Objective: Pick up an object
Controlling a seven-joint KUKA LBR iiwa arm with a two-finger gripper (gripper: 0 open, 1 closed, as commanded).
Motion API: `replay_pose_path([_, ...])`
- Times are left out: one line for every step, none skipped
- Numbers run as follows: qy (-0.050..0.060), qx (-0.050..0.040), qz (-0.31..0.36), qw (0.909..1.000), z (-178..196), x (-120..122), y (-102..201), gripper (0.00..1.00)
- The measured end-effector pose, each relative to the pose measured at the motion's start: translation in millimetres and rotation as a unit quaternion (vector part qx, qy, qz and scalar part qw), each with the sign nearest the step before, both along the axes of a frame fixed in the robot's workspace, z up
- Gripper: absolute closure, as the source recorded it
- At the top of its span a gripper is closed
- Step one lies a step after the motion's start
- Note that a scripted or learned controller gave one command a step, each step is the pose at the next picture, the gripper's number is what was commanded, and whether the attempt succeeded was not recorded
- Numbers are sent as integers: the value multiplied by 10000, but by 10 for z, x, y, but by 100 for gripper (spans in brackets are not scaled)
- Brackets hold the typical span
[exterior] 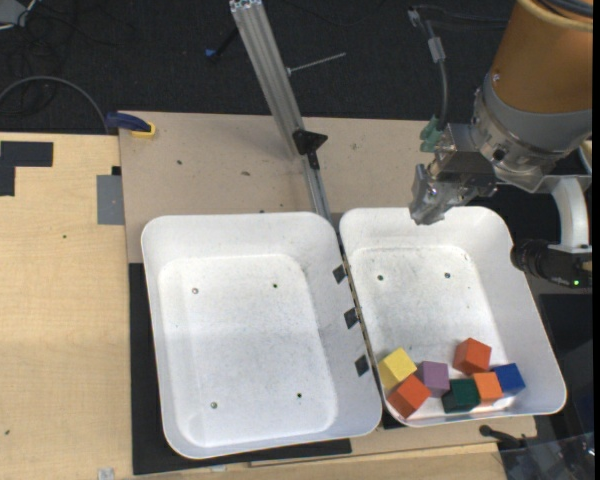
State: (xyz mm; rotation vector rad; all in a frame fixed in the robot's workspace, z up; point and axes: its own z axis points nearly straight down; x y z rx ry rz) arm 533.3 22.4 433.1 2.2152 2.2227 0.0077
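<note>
Hovering at right bin's (520, 268) far rim — blocks (450, 376) well apart.

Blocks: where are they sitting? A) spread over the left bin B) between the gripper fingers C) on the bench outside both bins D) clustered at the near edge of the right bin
D: the coloured blocks sit bunched together at the near edge of the right bin, while the gripper hangs above that bin's far edge.
</note>
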Motion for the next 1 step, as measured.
replay_pose_path([66, -1, 16, 10000, -337, -448, 665, 100])
